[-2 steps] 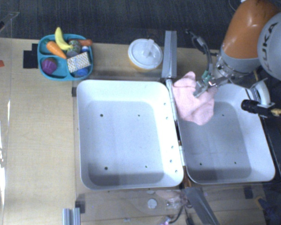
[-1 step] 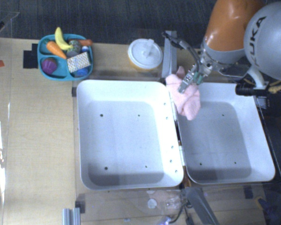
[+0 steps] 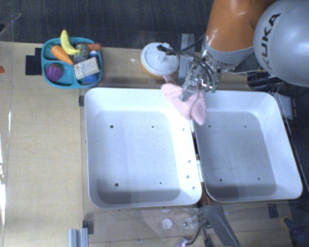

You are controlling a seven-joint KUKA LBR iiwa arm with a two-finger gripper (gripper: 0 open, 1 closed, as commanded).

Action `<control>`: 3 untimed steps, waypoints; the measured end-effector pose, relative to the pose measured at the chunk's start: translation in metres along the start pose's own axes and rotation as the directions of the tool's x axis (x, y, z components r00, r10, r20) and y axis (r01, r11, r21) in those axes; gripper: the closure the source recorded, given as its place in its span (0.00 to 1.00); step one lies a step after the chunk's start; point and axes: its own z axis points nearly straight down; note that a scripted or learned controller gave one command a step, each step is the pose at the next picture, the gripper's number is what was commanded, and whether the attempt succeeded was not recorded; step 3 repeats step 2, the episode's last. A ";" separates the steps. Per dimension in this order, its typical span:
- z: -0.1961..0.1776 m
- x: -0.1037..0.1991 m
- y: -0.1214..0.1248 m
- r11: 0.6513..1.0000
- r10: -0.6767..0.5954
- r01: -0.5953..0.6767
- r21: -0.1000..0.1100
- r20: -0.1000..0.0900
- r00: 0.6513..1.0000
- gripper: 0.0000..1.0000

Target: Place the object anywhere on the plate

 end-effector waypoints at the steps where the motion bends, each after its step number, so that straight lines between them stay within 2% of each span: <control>1: 0.008 0.011 0.051 0.947 -0.323 0.323 -0.002 0.000 0.947 1.00; 2: 0.007 0.011 0.050 0.947 -0.322 0.322 -0.002 0.000 0.947 0.00; 3: 0.007 0.011 0.050 0.947 -0.322 0.322 -0.002 0.000 0.947 0.00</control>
